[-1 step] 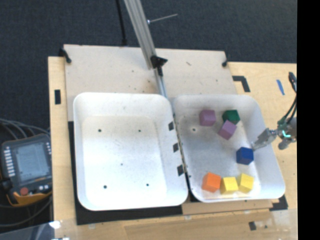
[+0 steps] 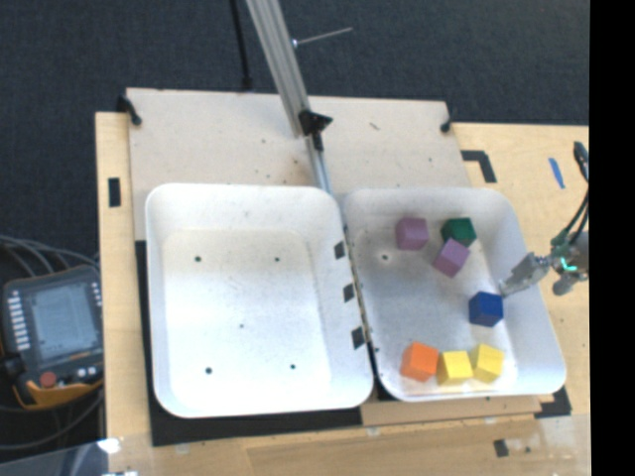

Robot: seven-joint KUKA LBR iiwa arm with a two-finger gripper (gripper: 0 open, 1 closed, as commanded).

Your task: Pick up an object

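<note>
The right bin (image 2: 526, 221) holds several small blocks. Two purple blocks (image 2: 412, 232) (image 2: 451, 257) and a green block (image 2: 458, 231) lie near its far side. A blue block (image 2: 485, 308) sits by the right wall. An orange block (image 2: 420, 361) and two yellow blocks (image 2: 456, 367) (image 2: 489, 362) form a row along the near wall. My gripper (image 2: 531, 271) reaches in over the bin's right rim, just above and right of the blue block, and nothing shows in its grasp.
The left bin (image 2: 248, 300) lies beside the right one. A slanted metal pole (image 2: 283, 58) rises from behind the bins. A teach pendant (image 2: 55, 325) sits off the bench at the left.
</note>
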